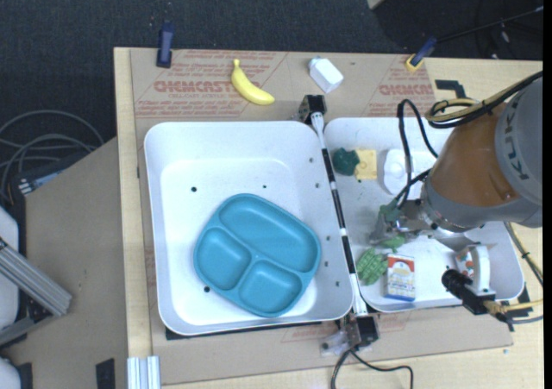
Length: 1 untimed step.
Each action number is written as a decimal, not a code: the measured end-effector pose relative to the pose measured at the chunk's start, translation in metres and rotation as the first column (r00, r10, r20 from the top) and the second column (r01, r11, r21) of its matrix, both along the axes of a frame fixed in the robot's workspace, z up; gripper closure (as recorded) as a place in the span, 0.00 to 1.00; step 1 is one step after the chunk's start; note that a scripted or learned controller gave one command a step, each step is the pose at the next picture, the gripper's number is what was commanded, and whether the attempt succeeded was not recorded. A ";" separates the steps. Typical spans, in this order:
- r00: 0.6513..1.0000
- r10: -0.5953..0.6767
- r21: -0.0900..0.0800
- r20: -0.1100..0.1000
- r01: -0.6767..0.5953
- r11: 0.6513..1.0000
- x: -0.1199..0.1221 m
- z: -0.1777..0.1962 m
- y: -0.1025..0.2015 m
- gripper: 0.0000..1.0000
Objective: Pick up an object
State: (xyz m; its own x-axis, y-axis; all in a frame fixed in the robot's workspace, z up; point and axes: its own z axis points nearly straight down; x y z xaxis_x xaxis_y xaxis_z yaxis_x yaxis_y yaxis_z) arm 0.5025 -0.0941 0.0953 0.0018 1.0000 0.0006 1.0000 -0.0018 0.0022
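The right bin (504, 279) holds a dark green item (345, 159), a yellow block (366, 165) and a white object (394, 170) near its far end. A green leafy toy (373, 265) and a small red, white and blue carton (400, 278) lie at its near end. My gripper (392, 228) is down low in this bin, just above the leafy toy and the carton. The arm's grey and orange body hides the bin floor to its right.
The left bin (172, 163) holds a blue divided plate (256, 253). On the bench behind the bins lie a yellow banana (250, 85) and a white object (326, 74). Clips hold the bench's far edge and the seam between the bins.
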 end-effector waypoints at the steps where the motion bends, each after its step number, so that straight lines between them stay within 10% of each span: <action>1: 1.000 0.003 0.000 -0.001 -0.003 1.000 0.040 0.090 0.074 1.00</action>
